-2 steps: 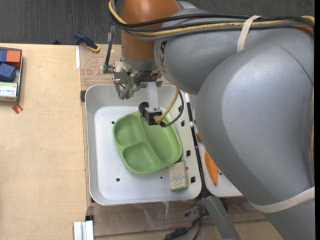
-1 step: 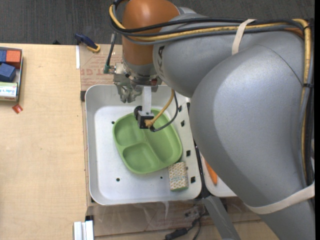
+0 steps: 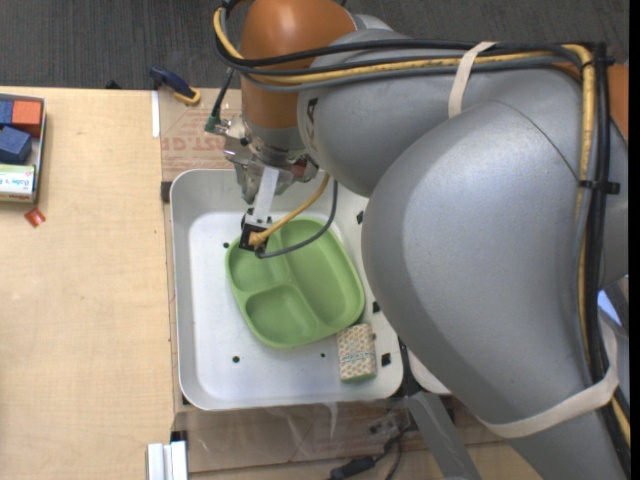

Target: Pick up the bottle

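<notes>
Figure: my claw (image 3: 268,168) hangs over the far-left rim of the green divided plate (image 3: 300,288) in the left white bin (image 3: 195,268). Released or clenched, I cannot tell. A speckled block (image 3: 356,353) lies just beside the plate's near-right edge. My arm (image 3: 480,218) covers everything to the right, so I cannot tell where the bottle lies.

Robotics lab or test cell rather than a home. A big grey industrial robot arm (image 3: 480,218) with an orange band, cables strapped along it, reaches from the right over a shallow white bin (image 3: 190,298) on a pale wooden bench (image 3: 80,318). Printed brown cardboard (image 3: 195,136) lies just past the bin's far edge, beside what looks like a small blue and yellow clamp (image 3: 175,83). An aluminium frame rail (image 3: 165,460) shows near left. Dark grey carpet (image 3: 100,18) lies beyond the bench.
</notes>
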Motion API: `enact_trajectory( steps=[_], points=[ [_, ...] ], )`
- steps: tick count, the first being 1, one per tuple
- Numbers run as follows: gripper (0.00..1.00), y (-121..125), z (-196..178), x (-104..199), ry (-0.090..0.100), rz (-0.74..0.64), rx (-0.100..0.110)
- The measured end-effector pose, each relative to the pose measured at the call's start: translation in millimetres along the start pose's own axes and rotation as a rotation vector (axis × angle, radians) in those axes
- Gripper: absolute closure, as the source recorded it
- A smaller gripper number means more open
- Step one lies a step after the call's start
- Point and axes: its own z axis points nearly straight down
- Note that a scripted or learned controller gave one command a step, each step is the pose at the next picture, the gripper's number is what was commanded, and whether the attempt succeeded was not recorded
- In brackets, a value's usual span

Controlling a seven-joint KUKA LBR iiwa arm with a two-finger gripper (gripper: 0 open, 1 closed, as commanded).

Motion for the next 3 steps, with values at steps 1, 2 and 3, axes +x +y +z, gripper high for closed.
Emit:
enact_trajectory(
  steps=[1, 2, 3],
  points=[
    [1.0, 0, 41, 0, 0.0, -0.507, 0.001],
    [1.0, 3, 16, -6, 0.002, 0.0, -0.002],
    [1.0, 0, 12, -1, 0.0, 0.126, 0.0]
  ],
)
